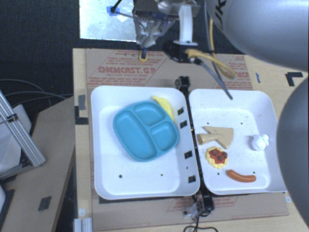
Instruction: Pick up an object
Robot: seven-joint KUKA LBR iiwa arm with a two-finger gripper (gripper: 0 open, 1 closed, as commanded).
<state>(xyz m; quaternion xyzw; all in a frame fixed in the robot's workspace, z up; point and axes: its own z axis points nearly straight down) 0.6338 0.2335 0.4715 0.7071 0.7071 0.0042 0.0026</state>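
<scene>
On the bench, two white bins sit side by side, with the gripper raised beyond their far edge.

The left bin holds a blue divided tray, set at a slant, with a yellow banana lying against the tray's far right corner and partly hidden by it. The right bin holds four items, all apart from one another: a tan wedge of bread near the middle, a small pizza with red topping just in front of it, a sausage near the front wall, and a small white object by the right wall. The gripper hangs over the brown cardboard behind the left bin; its fingers point down, close together at the tips, with nothing between them.
</scene>
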